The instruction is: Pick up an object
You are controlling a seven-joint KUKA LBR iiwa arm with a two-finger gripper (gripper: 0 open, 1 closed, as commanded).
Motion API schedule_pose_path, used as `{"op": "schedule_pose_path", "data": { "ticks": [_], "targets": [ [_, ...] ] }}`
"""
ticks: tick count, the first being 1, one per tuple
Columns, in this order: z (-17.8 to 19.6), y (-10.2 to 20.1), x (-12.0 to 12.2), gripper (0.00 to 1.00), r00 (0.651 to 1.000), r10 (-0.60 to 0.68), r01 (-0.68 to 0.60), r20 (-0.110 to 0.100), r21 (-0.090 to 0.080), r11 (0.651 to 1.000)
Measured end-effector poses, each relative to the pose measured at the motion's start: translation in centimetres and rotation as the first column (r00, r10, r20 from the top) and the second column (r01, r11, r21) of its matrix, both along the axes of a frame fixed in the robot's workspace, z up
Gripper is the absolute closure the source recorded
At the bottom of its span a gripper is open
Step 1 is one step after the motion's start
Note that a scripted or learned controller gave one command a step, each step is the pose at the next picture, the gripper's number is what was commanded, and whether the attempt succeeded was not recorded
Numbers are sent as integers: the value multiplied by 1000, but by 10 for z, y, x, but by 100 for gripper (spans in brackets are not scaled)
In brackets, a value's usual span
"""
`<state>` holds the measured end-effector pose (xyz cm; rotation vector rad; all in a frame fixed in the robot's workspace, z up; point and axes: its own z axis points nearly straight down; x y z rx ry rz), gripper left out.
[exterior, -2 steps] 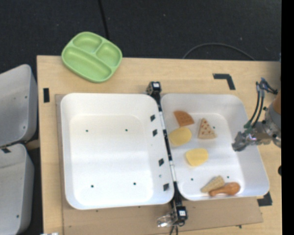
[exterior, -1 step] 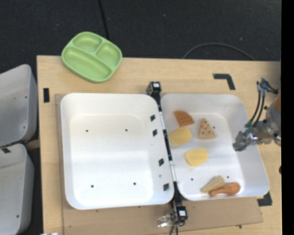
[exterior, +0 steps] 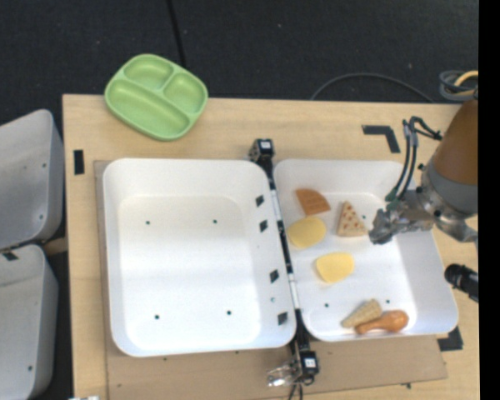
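White right bin (exterior: 425, 298) holds five food pieces — left bin (exterior: 183, 257) bare

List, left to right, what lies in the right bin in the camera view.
Yellow round piece → orange-brown slice → yellow oval piece → tan wedge → orange carrot-shaped piece → gripper.

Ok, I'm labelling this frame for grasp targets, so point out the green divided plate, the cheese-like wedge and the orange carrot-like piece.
Green divided plate (exterior: 156, 97), camera view, its middle ridge.
Cheese-like wedge (exterior: 348, 221), camera view, centre of its face.
Orange carrot-like piece (exterior: 385, 322), camera view, mid-body.
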<state>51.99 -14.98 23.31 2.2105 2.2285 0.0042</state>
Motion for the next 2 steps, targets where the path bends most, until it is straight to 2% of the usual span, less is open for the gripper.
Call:
{"op": "schedule_pose_path", "data": {
  "ticks": [2],
  "targets": [
    [16, 105, 25, 100, 1000, 1, -1, -2, 2, 1000]
  ]
}}
